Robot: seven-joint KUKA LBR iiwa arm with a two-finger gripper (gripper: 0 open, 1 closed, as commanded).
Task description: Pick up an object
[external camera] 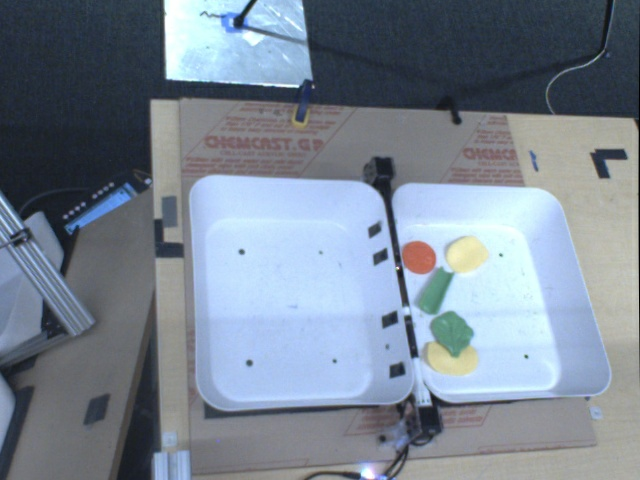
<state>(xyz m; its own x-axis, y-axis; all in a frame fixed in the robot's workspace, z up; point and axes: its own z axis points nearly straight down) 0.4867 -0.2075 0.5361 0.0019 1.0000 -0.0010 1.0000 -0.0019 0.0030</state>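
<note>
While orange disc (419,258), green stick (435,291), broccoli (452,332) crowd right bin (578,268) inner side | hand state: cannot tell

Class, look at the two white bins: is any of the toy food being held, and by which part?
Nothing is held: all the pieces lie loose in the right bin.

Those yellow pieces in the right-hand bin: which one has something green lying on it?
The lower yellow piece, near the bin's front edge: the bumpy green piece overlaps its top. The upper yellow piece lies apart from the others.
</note>
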